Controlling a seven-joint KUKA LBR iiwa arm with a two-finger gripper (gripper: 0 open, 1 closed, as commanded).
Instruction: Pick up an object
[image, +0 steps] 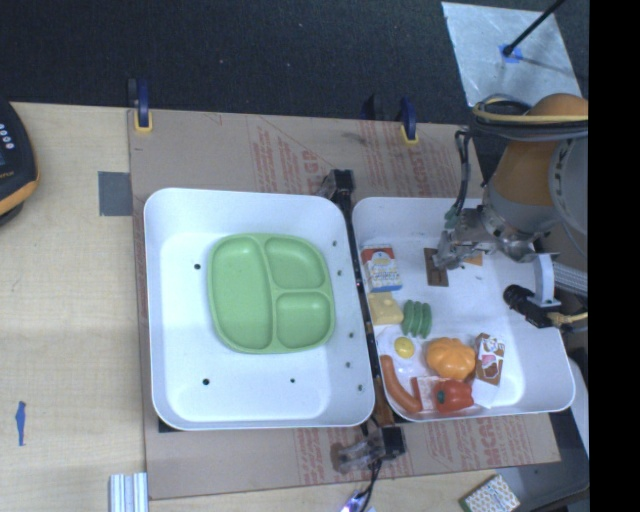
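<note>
I see the tool (452, 250) low in the right bin (545, 385) over a small brown item (437, 268); grip state unclear, nothing lifted yet.

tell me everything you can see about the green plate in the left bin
The green plate is pale green, looks like smooth plastic, and has rounded corners. Raised ridges split it into three compartments: one long one on the left and two smaller ones on the right. All three are bare. It lies flat and upright on the floor of the left bin, about in the middle, slightly turned, apart from the walls. Nothing else touches it.
</note>
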